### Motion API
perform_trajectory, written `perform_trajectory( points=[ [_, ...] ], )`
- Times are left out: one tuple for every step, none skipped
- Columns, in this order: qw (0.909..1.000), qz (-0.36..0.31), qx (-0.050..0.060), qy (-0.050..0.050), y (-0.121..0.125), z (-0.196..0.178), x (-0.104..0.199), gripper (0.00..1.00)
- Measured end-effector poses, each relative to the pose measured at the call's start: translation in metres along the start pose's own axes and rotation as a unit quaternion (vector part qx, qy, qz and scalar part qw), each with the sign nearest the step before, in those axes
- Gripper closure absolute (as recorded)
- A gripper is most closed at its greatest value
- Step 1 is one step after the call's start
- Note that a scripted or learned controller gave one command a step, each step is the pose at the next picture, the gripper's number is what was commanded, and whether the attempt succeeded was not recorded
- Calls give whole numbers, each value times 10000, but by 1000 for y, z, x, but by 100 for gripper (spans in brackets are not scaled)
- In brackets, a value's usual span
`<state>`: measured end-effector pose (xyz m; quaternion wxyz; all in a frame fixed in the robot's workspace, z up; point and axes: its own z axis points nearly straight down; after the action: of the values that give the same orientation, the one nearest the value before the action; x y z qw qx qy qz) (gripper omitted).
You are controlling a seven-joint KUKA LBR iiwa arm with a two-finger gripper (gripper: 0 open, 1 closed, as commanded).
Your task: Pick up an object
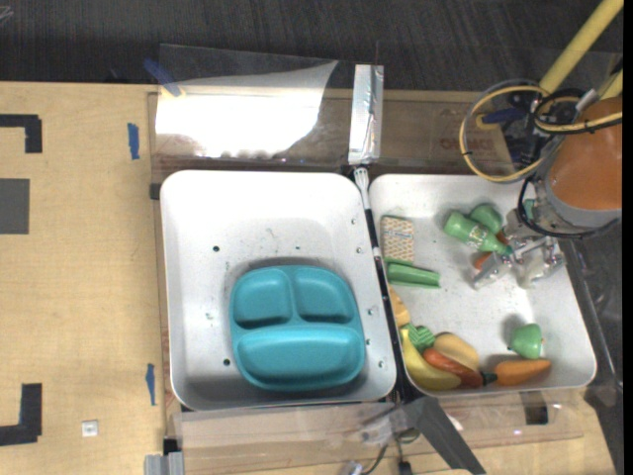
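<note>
Hand (516, 261) sits low in the right bin (579, 310), upper right part, metal fingers pointing left and down into the clutter; cannot tell how wide they stand (shiny parts blur together with the toys). Grey arm (584, 181) with its orange band comes in from the right edge, yellow cable looped above it.

Task things are small plastic toy foods, all in the right bin. Green bottle-like piece (465, 228) lies just beside the hand on its left, maybe touching the fingers, cannot tell. Another green rounded piece (486, 214) sits right behind it. Small orange-red bit (482, 259) lies at the fingertips. Tan waffle-textured rectangle (398, 237) is near the bin's left wall, flat green wedge (411, 276) just below it. Along the front wall: yellow banana (423, 367), curved, with a red-and-tan rounded piece (453, 355) against it, then an orange carrot shape (521, 370), then a green pepper-like lump (527, 340) just above the carrot.

Left bin (188, 226) is white, shallow, rounded corners, and holds a teal divided plate (295, 327), smooth plastic with three compartments. Both bins rest on the wooden surface (69, 265), with a clear plastic sheet (247, 107) behind the left bin.
</note>
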<state>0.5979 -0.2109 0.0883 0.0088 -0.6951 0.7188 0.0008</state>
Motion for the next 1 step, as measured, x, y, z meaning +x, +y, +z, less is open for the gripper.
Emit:
perform_trajectory(
  points=[
    [9996,-288,-8,46,-15,1,-38,0]
  ],
)
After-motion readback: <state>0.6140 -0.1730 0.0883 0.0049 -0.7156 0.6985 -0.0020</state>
